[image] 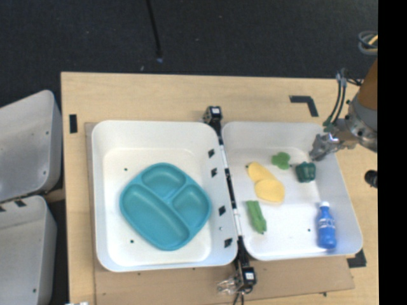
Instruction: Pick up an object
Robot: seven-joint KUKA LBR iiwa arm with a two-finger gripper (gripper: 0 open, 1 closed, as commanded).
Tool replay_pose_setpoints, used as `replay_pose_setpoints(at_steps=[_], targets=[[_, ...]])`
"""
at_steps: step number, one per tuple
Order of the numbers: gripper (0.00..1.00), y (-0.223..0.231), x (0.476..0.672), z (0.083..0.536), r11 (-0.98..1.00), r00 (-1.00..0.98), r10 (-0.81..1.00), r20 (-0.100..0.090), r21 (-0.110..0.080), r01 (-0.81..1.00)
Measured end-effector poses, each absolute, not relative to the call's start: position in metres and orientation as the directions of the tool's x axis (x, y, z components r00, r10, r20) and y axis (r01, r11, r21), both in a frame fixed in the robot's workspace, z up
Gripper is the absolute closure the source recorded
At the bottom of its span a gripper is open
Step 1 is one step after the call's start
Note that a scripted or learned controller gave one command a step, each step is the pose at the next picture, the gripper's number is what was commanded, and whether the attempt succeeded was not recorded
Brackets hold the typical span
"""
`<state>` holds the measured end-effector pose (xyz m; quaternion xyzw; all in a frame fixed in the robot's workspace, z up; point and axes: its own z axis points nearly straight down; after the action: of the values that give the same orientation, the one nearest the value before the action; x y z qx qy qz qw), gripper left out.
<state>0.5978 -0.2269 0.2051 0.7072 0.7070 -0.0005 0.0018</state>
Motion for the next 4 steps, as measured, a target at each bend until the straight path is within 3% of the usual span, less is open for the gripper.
replay_pose_setpoints(at_steps=[1,4], targets=[[1.0,-0.181,0.603,0.212,0.001,-0.001,1.0,-0.001,0.001,1.0],[1.0,-0.053,0.575,0.215,0.001,-0.001,1.0,-0.001,0.001,1.0]])
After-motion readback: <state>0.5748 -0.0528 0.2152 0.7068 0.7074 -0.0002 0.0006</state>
